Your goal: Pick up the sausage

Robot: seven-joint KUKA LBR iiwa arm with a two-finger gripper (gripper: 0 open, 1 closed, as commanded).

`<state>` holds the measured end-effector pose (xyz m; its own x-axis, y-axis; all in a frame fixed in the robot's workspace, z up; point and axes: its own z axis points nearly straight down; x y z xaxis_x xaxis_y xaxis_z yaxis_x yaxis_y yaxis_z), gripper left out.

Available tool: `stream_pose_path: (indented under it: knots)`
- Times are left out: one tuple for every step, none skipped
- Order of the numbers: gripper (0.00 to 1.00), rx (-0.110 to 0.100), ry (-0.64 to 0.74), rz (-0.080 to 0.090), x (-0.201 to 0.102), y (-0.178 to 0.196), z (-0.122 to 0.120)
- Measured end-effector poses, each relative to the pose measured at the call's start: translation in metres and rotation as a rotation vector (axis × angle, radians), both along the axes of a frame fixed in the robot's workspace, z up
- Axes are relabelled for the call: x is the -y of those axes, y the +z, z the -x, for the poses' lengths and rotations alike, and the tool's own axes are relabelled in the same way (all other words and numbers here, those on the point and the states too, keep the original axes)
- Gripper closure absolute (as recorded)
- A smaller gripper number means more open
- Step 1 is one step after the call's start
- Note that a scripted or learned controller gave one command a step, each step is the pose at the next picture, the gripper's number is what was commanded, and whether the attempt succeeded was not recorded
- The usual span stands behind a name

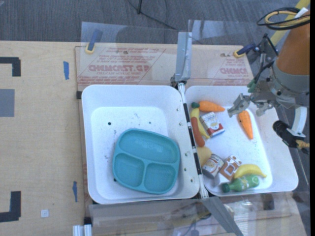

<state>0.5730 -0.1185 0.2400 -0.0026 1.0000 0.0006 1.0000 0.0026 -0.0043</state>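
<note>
The sausage (197, 132) is seen lying along the left wall of the right bin (285, 181) (beside a small carton (212, 123)), while the gripper (249, 105) is held with fingers spread, empty, above a carrot (245, 125).

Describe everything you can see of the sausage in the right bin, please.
The sausage is a slim reddish-brown toy, smooth like plastic, with rounded ends. It lies flat along the left wall of the right bin, its length running from far to near. A yellow item sits at its far end, and the small carton lies close on its right; contact is hard to judge. The hand hovers apart from it, over the far right.
</note>
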Motion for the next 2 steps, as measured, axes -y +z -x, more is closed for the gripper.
stream_pose_path:
  knots:
    - [0.0, 0.005, 0.088, 0.0, 0.002, -0.147, 0.003]
    - [0.0, 0.014, 0.172, 0.005, -0.021, -0.152, -0.024]
